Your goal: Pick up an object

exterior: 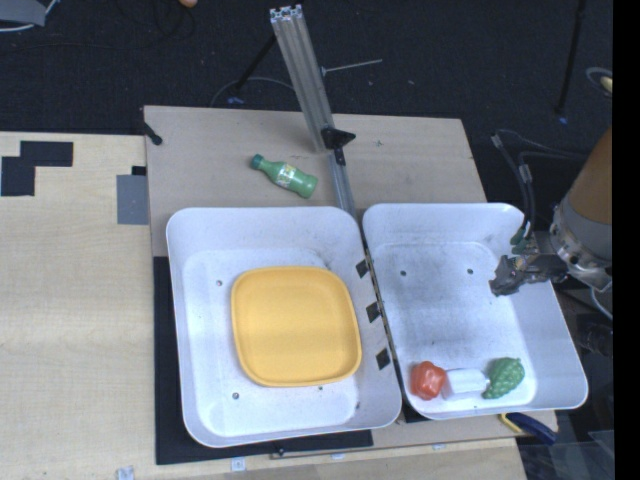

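Gripper sits at the 3 o'clock edge of the right bin, arm coming in from 3 o'clock. It hangs over bare bin floor just inside the rim, nothing under it or between the tips as far as I can see. Fingers: dark and small at this angle, can't tell if they're spread or pressed together. Candidate objects all cluster at the 5–6 o'clock corner of that bin: red item, a white piece touching it on its 3 o'clock side, then a green lumpy item touching the white one. All three rest on the bin floor near the front wall, well apart from the gripper. Left bin carries a yellow plate lying flat, roughly centred. Green bottle lies on its side on the worktop, outside both bins, at 12 o'clock from the left bin. Progress, my read: nothing picked yet, no object lifted or in contact. What's left is basically everything: move toward 6 o'clock over the cluster, descend, close on one item, lift. Tight packing of the three could make a clean single grasp awkward; green one at the end looks the most accessible.
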`<act>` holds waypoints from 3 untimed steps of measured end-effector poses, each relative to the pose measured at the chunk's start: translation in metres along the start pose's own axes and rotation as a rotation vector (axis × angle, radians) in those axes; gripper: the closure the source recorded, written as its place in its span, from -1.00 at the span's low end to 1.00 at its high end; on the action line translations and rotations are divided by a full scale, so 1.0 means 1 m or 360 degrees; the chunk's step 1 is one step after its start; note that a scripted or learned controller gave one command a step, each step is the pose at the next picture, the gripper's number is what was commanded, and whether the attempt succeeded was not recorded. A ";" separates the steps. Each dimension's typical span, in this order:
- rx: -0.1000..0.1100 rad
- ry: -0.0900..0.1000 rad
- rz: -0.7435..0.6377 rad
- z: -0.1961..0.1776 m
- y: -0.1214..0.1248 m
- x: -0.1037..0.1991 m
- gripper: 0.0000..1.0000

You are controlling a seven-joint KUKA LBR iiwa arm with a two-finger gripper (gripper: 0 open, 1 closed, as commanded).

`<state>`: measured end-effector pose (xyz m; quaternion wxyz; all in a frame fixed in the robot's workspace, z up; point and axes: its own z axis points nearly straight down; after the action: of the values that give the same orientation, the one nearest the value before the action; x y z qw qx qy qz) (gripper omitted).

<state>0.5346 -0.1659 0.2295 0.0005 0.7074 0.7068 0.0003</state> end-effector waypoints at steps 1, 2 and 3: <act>0.0003 0.0002 -0.0007 0.008 0.007 0.054 1.00; 0.0004 0.0002 -0.0007 0.015 0.013 0.103 1.00; 0.0004 0.0002 -0.0007 0.020 0.025 0.158 1.00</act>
<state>0.5598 -0.0075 0.2099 -0.0008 0.7058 0.7084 -0.0001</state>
